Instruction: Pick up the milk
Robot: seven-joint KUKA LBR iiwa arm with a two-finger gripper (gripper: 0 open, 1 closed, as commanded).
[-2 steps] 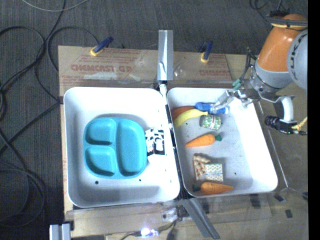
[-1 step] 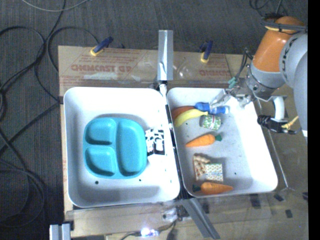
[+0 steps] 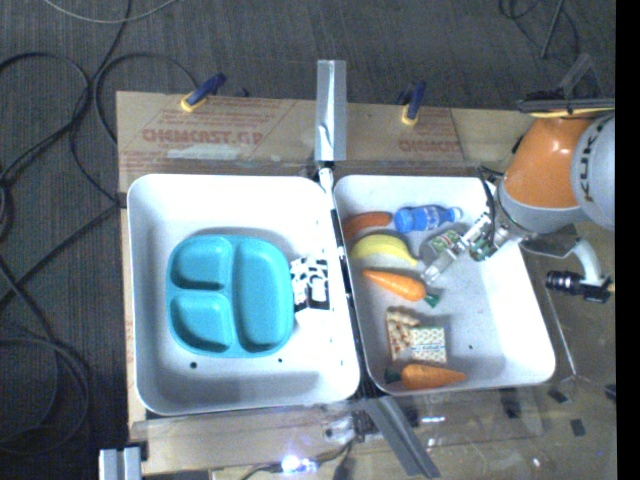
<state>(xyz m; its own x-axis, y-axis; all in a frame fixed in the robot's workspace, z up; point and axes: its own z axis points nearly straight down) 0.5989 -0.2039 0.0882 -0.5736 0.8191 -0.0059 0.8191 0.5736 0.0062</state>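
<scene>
Presently logged from my remote station, item by item. Milk point(image 3: 311, 282): a small black-and-white patterned carton at frame centre, lying in the left bin point(image 3: 150, 368) hard against its right wall, just beside the blue divided tray point(image 3: 232, 293); I judge it to be the target. End effector point(image 3: 447, 248): centre right of the frame, low over the right bin point(image 3: 520, 348), pointing down and left; whether it is open or closed I cannot tell, and I see nothing held in it. My reading is that it sits in the wrong bin for this task, with the dividing walls between it and the carton. Right bin contents, top to bottom: blue water bottle point(image 3: 426, 217), an orange-red piece point(image 3: 366, 224) of uncertain kind, yellow banana point(image 3: 384, 251), carrot point(image 3: 396, 285) just beside the end effector, small printed box point(image 3: 418, 342), second carrot point(image 3: 430, 375). Obstruction, as I judge it: the carton's closeness to the wall and the tray leaves little room on either side for a grasp. Counter point(image 3: 240, 133): brown board, two clamps at the upper edge, a metal bar point(image 3: 330, 108) standing at upper centre.
</scene>
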